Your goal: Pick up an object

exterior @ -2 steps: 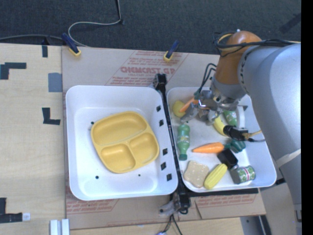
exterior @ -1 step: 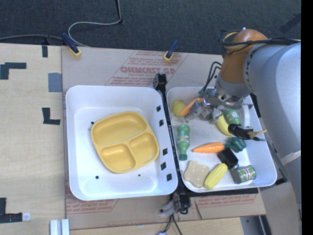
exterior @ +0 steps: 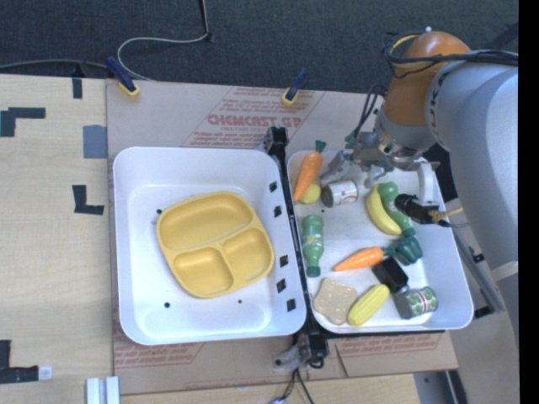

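Note:
My gripper (exterior: 352, 163) hangs over the far end of the right bin (exterior: 446, 297), under the orange-banded wrist. Just in front of it a small silver can (exterior: 341, 194) lies on its side; whether they touch I cannot tell. A large carrot (exterior: 307, 173) leans on the bin's far left wall, with a small yellow fruit (exterior: 311, 194) at its lower end. A banana (exterior: 381, 213) and a green vegetable (exterior: 393, 202) lie to the right of the can.
The right bin also holds a green bottle (exterior: 312, 242), a small carrot (exterior: 360, 259), a black block (exterior: 390, 272), a slice of toast (exterior: 335, 300), a corn cob (exterior: 368, 304) and a green-labelled can (exterior: 417, 301). A yellow divided plate (exterior: 215, 242) lies in the left bin (exterior: 135, 310).

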Tool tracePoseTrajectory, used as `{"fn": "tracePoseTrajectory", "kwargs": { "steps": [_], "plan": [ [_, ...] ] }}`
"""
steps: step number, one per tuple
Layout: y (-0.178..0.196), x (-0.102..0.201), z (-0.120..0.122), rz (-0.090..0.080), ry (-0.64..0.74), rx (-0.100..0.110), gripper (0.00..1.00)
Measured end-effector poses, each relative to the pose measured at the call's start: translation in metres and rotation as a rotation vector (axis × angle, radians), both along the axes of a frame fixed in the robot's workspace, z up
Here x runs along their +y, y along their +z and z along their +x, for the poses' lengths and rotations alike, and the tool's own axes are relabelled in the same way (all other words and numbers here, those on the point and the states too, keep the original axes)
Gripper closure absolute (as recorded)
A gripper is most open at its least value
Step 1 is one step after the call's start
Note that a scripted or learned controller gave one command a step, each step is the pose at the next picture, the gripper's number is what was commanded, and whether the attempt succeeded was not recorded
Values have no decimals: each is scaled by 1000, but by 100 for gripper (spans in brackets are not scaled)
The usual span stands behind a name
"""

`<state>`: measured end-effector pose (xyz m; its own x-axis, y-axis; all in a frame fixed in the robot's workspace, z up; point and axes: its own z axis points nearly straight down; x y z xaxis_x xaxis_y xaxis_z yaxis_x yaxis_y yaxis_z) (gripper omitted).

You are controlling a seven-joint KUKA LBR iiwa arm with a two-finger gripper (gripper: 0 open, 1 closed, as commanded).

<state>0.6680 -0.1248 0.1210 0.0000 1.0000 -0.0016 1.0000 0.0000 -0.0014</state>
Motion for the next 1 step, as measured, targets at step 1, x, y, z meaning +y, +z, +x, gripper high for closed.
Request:
{"fn": "tracePoseTrajectory", "kwargs": {
  "steps": [1],
  "plan": [
    [-36, 27, 0, -4, 0, -3, 0]
  ]
}}
